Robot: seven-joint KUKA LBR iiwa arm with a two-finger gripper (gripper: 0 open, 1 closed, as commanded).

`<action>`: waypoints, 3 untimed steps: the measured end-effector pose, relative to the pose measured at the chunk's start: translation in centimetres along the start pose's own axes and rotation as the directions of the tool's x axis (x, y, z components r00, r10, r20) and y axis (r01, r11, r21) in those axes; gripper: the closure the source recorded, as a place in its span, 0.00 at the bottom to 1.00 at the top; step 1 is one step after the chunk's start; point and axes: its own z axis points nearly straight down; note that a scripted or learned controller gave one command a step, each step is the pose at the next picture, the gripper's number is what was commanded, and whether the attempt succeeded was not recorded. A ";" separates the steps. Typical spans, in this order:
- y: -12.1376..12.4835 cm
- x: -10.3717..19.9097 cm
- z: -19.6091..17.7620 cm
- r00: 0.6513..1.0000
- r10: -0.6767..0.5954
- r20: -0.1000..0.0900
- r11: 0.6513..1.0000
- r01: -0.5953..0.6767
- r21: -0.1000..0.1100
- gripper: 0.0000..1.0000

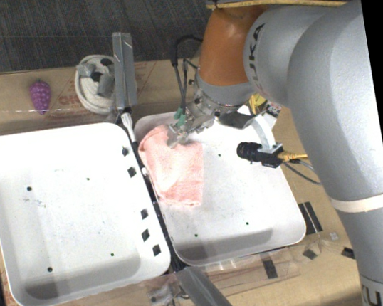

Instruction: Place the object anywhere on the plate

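Observation:
A pink, crumpled, cloth-like thing (174, 167) lies in the right bin (252, 218), against its left wall and toward the back. My gripper (179, 132) reaches down from the right and sits right over the pink thing's upper right corner, touching or nearly touching it. The wrist with green parts and the orange band (228, 45) above it hide the back of the bin. I cannot make out any separate object held at the tip.
The left bin (64, 212) stands beside it, with a row of black clips along the shared wall (140, 193). Behind the bins lie a small purple grape-like object (40, 95) and a white coil (96, 81). A black fitting with a yellow cable (258, 152) hangs over the right bin.

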 end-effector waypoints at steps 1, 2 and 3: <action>0.0 0.1 -4.1 1.000 -0.010 0.004 1.000 0.010 -0.006 1.00; -1.1 5.0 -4.9 0.916 -0.402 0.005 0.916 0.402 -0.002 1.00; -3.1 9.7 -5.5 0.685 -0.728 0.007 0.685 0.728 -0.001 1.00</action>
